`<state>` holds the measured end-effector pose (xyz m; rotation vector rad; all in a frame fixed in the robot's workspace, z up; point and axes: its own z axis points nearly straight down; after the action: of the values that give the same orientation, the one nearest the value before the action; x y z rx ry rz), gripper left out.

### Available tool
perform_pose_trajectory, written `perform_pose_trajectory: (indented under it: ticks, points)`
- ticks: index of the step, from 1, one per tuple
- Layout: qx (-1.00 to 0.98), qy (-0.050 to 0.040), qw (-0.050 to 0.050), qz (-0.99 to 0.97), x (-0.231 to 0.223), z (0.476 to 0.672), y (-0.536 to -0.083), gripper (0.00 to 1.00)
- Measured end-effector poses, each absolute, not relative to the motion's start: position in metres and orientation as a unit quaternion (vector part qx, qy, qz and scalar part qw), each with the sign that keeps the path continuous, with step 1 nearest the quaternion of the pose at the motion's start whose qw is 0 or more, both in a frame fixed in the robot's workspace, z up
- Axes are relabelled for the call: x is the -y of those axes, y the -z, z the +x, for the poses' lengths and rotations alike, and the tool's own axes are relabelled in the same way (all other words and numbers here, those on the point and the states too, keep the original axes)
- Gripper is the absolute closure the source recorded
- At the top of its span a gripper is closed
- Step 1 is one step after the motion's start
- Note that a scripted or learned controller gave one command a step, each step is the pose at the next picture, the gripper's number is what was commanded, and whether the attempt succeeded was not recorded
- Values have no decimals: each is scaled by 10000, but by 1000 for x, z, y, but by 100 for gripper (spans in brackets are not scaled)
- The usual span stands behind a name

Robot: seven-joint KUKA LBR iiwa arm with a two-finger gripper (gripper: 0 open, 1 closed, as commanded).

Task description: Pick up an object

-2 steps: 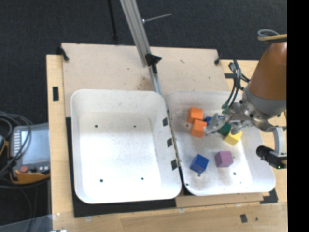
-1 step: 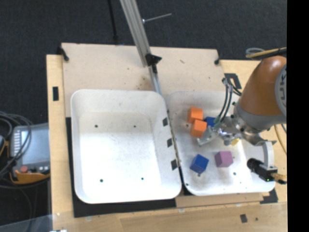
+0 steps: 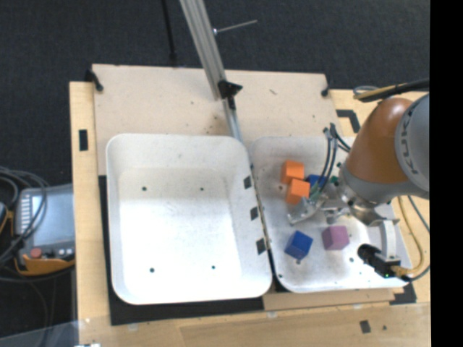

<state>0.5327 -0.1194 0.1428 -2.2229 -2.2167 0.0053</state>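
The jaws [image 3: 304, 212] (grip state unclear, I cannot tell) hover beside two orange blocks [image 3: 296, 181] in the right bin [image 3: 289, 284].

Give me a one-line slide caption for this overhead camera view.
Robot arm reaching over the right bin, its hand beside two orange blocks, near a blue block and a purple block.
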Motion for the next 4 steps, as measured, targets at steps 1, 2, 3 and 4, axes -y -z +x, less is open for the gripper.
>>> perform_pose_trajectory:
  ticks: [1,2,3,4]
  points:
    - [7038,16,-16,-7104,120,535,-156,100]
    - [7083,23,-37,-7059,118,540,-220,100]
    - [7086,24,-41,-7056,122,540,-284,100]
    - [7093,7,-11,-7049,123,541,-295,100]
